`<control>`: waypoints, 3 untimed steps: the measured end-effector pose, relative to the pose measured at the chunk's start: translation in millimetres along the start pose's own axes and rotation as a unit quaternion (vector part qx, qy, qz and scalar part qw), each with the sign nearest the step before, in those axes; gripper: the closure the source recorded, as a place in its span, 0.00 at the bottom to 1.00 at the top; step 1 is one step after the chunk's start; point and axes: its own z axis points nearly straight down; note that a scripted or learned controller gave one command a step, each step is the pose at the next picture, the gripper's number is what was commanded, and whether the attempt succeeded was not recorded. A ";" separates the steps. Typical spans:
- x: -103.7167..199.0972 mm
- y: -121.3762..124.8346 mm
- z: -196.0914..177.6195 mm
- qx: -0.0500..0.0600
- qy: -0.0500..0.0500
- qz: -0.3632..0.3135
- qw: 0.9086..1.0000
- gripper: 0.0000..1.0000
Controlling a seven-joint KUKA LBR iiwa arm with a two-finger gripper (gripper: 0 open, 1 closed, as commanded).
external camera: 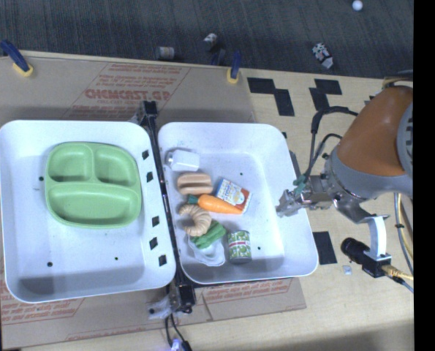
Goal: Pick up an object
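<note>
The right bin (272,148) holds a cluster of toy foods: a hot dog bun (194,182), an orange carrot (219,205), a small juice carton (232,192), a croissant-like pastry (196,219), a green vegetable (210,234), a green can (238,246) and a white block (183,159). My gripper (289,202) hangs at the right rim of that bin, to the right of the carrot and apart from every item. Nothing shows between its fingers.
The left bin (20,218) carries a green divided plate (93,183). A black divider (157,189) runs between the bins. The arm's orange band (374,137) and cables lie over the bench to the right. Clamps sit along the cardboard's far edge.
</note>
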 end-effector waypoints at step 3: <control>28.6 0.7 -7.8 -0.001 0.000 -0.001 1.000 1.00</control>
